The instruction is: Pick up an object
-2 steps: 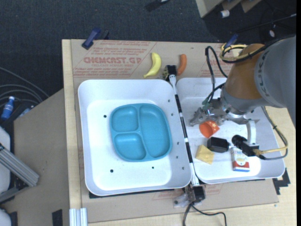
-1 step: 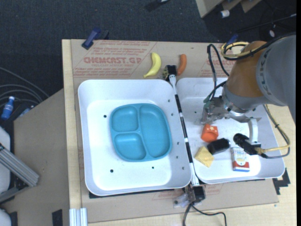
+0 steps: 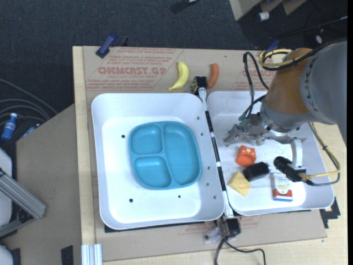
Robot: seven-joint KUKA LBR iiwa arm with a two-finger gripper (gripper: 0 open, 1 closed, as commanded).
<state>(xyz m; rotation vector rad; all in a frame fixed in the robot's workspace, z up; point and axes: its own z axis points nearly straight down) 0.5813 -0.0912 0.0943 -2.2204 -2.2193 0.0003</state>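
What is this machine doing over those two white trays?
A grey and orange robot arm reaches in from the right, meant to pick something up. Its gripper hangs low in the right bin, with nothing visibly in its grasp. Just below it in that bin lie an orange-red piece, a yellow wedge, a small black block and a little carton. The left bin holds a blue divided plate.
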